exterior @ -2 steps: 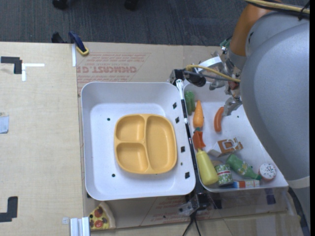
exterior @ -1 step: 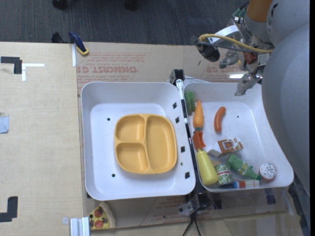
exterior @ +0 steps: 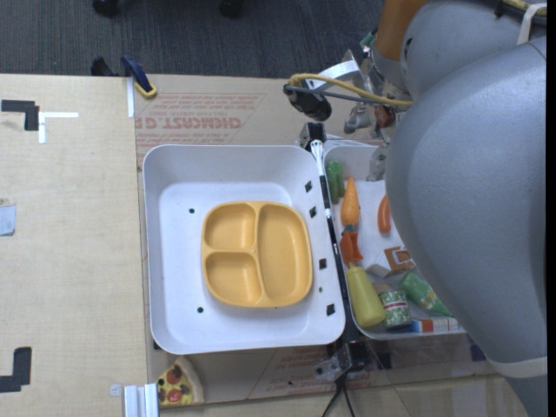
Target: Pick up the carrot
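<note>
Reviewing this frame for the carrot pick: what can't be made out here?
- Gripper: whether its fingers are open or shut cannot be told; the arm's grey body covers that area.
- Right bin: its right part is hidden behind the arm.
- Carrot: visible by the divider, but contact with the neighbouring items is unclear.
- Orange item: partly cut off by the arm, identity unclear.
- Small can: label too small to read.

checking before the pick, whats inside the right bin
Visible in the right bin: an orange carrot, a yellow bottle, a small can. The grey arm covers its right part.
</note>
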You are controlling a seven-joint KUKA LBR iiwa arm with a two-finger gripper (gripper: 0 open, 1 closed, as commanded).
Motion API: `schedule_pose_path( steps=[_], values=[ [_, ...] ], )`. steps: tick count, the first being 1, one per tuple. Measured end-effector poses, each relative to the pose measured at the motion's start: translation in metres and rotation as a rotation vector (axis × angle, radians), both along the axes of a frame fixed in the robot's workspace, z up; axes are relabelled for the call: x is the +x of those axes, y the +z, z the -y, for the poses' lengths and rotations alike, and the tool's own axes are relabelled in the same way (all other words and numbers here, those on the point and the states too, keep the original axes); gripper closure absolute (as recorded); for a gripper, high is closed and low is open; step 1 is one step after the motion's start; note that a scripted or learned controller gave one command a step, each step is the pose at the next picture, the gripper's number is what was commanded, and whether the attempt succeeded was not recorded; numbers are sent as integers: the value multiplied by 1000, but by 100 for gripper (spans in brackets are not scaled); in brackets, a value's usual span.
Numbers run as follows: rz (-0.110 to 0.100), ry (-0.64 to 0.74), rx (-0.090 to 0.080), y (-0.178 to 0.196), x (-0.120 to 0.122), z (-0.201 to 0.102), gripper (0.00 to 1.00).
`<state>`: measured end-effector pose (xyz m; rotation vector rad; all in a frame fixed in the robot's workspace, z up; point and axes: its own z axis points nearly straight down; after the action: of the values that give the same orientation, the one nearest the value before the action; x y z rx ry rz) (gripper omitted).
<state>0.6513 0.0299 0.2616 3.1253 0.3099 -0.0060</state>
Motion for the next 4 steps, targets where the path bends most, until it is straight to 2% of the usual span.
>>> schedule_pose_path(
  steps=[1,2,3,4],
  values=[
    [5,2,-2,138,-69,-27,0],
    [1,1,-2,87,-32,-49,0],
    [6,12,-2,172,-69,-70,0],
    [7,7,-5,181,-68,-69,100]
  ],
)
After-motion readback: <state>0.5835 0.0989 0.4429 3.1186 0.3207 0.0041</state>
